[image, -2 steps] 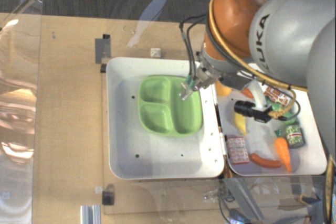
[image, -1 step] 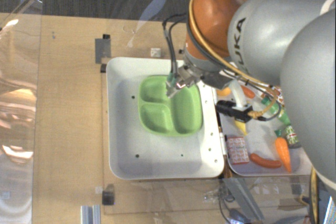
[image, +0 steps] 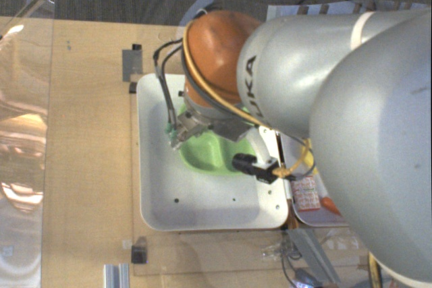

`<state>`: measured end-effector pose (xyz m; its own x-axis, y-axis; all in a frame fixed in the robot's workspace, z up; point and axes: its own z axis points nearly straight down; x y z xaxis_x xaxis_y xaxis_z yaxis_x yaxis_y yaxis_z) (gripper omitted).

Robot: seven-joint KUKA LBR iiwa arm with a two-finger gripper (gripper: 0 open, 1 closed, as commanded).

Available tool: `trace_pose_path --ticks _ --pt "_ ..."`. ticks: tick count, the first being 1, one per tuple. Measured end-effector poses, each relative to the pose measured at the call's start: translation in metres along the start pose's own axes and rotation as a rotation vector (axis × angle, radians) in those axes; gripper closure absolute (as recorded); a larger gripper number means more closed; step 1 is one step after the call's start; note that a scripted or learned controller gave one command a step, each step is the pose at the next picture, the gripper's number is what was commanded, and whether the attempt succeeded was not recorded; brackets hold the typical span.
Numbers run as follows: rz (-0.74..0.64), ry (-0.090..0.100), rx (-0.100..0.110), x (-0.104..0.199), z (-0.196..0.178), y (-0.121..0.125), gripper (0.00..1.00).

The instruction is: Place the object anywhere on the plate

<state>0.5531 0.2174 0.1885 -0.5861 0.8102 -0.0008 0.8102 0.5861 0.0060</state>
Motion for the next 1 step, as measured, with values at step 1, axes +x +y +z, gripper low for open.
trace_pose_path --ticks 1 --pt "0.001 -0.003 -0.003 -0.0699 -0.1599 0.0134 1.00"
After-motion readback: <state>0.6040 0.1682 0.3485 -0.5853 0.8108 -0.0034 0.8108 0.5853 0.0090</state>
